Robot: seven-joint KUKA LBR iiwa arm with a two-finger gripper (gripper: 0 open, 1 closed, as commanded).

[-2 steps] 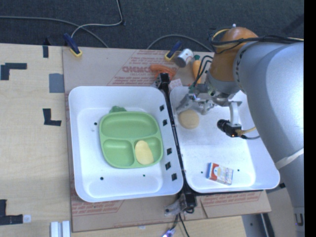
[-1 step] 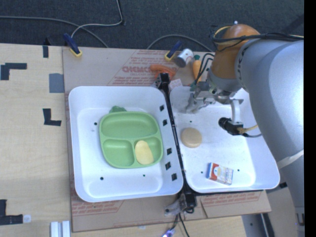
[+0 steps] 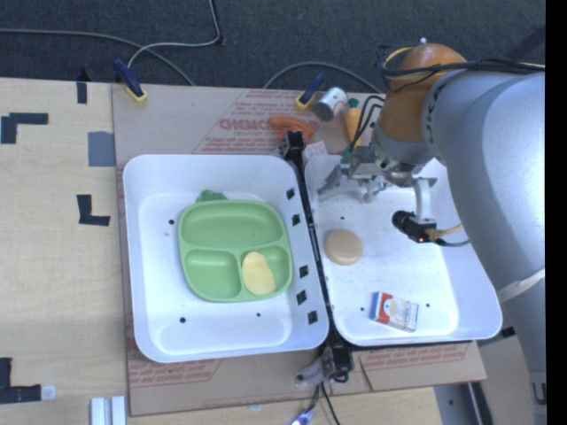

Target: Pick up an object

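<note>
Gripper (image 3: pixel 361 181): high in right bin (image 3: pixel 443 321), finger state indiscernible. Nearest target: tan round object (image 3: pixel 344 246), just below. Centre overhead, descend straight.

Gripper (image 3: pixel 365 184) sits over the far end of the right bin (image 3: pixel 443 321). Puck (image 3: pixel 343 246) lies in that bin, nearer the camera than the gripper and slightly left. Carton (image 3: pixel 392 312) lies nearer again, close to the bin's near rim. Left bin (image 3: pixel 151 326) adjoins, left of the gripper. Tray (image 3: pixel 232 228) lies in it. Oval piece (image 3: pixel 258 273) sits in the tray's near right compartment.
</note>
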